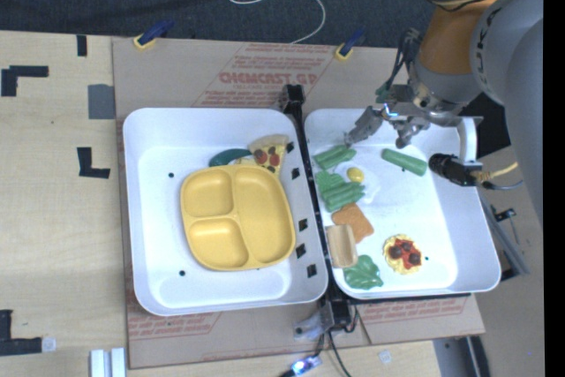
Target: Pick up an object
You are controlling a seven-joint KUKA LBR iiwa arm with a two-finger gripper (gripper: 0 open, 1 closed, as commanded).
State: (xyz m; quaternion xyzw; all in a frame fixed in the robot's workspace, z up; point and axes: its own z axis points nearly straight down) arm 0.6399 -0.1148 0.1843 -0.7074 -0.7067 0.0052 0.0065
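Over right bin, gripper spread, seemingly nothing between; cardboard beneath.

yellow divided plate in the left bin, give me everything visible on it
The yellow plate is a glossy, plastic-looking tray with rounded corners and three compartments: one long one on the right, two smaller on the left. It lies flat, slightly rotated, on the floor of the left bin. Its compartments hold nothing. Its top edge overlaps a dark green item and touches a pizza slice toy.
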